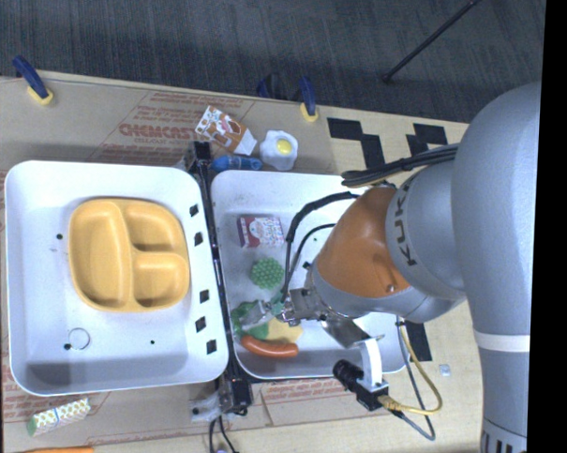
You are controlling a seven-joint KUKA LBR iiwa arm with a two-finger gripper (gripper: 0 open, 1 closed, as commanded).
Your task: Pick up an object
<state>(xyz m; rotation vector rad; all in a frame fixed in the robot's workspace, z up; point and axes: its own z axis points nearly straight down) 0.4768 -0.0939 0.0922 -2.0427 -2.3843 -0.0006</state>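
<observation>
A grey robot arm (pixel 471 229) with an orange band reaches from the right into the right white bin (pixel 230 195); its gripper (pixel 282 310) sits low over a cluster of toy food, directly above a red hot dog (pixel 269 347), with a green round toy (pixel 266 272) and a small red-and-white carton (pixel 261 231) nearby. The left white bin (pixel 29 257) holds a yellow divided tray (pixel 127 253).

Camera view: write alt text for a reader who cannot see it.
A grey robot arm with an orange band reaches down into the right shallow white bin, over a red hot-dog toy, a green round toy and a small red-and-white carton. The left white bin holds a yellow divided tray.
</observation>
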